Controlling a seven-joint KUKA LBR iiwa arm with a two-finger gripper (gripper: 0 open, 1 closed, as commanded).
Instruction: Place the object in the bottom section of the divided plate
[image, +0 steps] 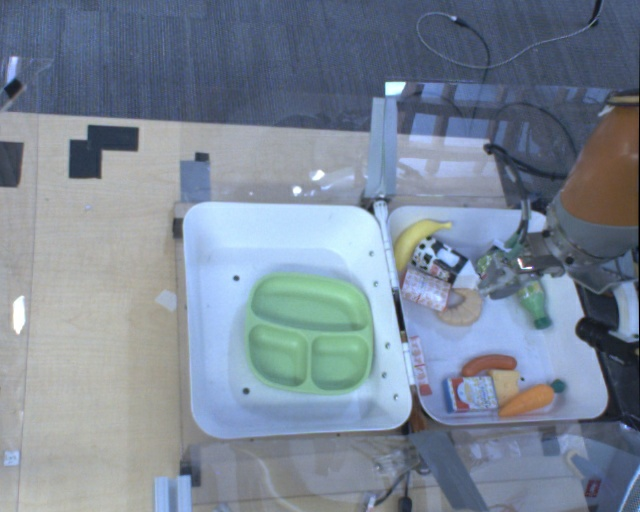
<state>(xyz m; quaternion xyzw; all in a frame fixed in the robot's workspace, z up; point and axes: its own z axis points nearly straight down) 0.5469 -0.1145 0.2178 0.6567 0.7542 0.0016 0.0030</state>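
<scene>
1. Inside the left bin (205, 300) we see the green divided plate (307, 333), lying flat near the bin's middle, with one long section on its far side and two smaller sections on its near side.
2. Right of the plate, in the right bin (590, 395), we count a banana (413, 240) at the far left corner, a black-and-white patterned box (440, 260) just beside it, and a red-and-white packet (426, 291) touching a round cracker (462, 307).
3. Farther right of the plate lies a small green bottle (535, 304).
4. Toward the near edge, right of the plate, we see a sausage (487, 364), a small carton (470, 394), a yellow cheese wedge (506, 383) and a carrot (528, 400), all close together.
5. Well right of the plate, the gripper (500, 278) hangs low over the right bin, between the patterned box and the bottle; we cannot tell how wide it stands or whether it grasps anything.
6. Which item is meant for the plate we cannot tell; every item lies in the right bin.
</scene>
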